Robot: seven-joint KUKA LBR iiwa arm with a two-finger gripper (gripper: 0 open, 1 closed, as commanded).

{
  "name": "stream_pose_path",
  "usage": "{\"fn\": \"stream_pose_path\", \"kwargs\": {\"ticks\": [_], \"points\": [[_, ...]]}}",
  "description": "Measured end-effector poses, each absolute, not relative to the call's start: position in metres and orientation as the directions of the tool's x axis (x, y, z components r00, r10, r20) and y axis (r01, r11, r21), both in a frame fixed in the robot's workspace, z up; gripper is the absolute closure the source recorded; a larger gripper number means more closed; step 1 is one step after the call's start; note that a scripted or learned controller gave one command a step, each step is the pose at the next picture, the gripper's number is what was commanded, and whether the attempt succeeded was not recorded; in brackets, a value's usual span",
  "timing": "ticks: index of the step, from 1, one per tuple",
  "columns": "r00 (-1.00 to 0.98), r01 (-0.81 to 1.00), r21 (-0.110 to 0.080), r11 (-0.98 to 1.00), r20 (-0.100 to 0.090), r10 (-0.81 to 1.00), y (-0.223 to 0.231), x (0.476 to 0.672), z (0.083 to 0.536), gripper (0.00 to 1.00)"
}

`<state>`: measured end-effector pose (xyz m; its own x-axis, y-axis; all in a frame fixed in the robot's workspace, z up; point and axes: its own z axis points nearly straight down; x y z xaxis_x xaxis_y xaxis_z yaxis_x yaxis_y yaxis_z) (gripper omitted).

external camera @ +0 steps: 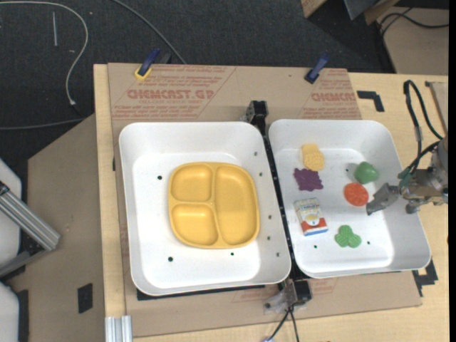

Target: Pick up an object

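Fingers of the grey two-finger gripper (381, 198) sit at the right edge of the right white bin (410, 244), but whether they are parted or closed cannot be told from this slanted view, and nothing is seen between them.

Going left to right: the left white bin (142, 191) carries a yellow plastic divided plate (214, 205) with three compartments, lying flat near its middle. In the right bin, a small white, red and blue carton (311, 216) lies nearest the shared wall, with a purple jagged toy piece (308, 179) just beyond it and a yellow lumpy toy piece (311, 157) farther still. A green leafy toy piece (348, 237) lies at the near side. A red-orange rounded toy (355, 194) sits just left of the gripper, and a green rounded toy (366, 172) lies just beside it on the far side.

The red-orange toy looks the likeliest target: small, smooth and rounded, glossy like moulded plastic. That shape is the risk. A rounded body may squirt out sideways if the fingers close off-centre, or roll toward the bin wall if a fingertip nudges it on the way down. The green rounded toy lies close enough that a finger may land on it, pushing both away or pinching the wrong one. A low approach from the right could also catch the bin's rim.
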<state>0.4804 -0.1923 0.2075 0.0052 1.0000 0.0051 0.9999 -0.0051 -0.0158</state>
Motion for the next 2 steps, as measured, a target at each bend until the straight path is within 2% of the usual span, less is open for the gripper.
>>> {"fn": "stream_pose_path", "kwargs": {"ticks": [1,2], "points": [[0.0,1.0,-0.001,0.0,0.001,1.0,-0.191,0.484,0.215,0.0],[0.0,1.0,-0.006,0.0,0.004,1.0,-0.191,0.481,0.172,0.0]]}}
